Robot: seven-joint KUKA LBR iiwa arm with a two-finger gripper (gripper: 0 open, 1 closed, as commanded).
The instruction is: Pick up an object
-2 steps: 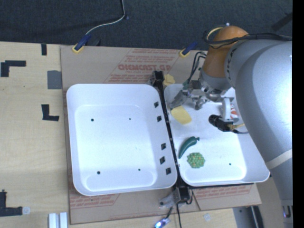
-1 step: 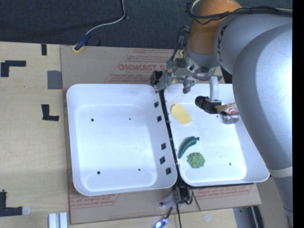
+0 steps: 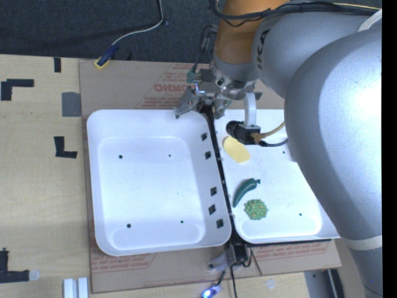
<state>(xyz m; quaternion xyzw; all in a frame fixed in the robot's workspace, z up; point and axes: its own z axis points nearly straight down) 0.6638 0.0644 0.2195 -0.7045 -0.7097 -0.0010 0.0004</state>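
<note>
There is one camera, fixed above the bench (image 3: pixel 37 166), and it looks down at a slant on the two white bins. The left bin (image 3: pixel 99 166) lies near the middle of the picture and is seen whole; the right bin (image 3: pixel 279 228) is partly covered by the grey arm (image 3: pixel 335 104), which comes in from the right and stands very near to the lens. The far side of the bench is at the top, where a dark floor begins

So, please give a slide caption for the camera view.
Pincer above the bins' divider; yellow piece, green pepper, green cluster in right bin.
</note>
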